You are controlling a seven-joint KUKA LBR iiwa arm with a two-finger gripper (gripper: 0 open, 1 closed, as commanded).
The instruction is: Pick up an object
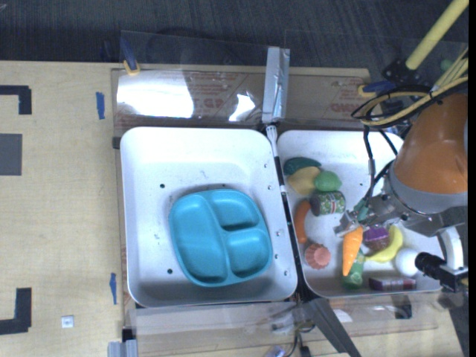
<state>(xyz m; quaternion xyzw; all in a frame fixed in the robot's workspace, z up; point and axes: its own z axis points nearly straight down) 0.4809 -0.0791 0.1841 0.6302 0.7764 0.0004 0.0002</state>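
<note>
Right bin (pixel 338 141): crowding with small toy foods, heaping toward the near wall, likely for dense grasp trials. Carrot (pixel 350 251), orange and tapered, smooth plastic, lying just beside a purple piece (pixel 376 236) and a yellow banana (pixel 388 248). Green rounded piece (pixel 327 180), yellow lump (pixel 302 177), pink ridged round (pixel 318 255) resting nearer the divider.

Left bin (pixel 149 155): carrying a blue compartment tray (pixel 221 236), glossy, rounded corners, sitting flat.

Gripper (pixel 361 216): hovering over the carrot cluster; opening of the fingers not discernible, nothing visibly held.

Surface (pixel 59 199): pale wood, blue tape marks.
</note>
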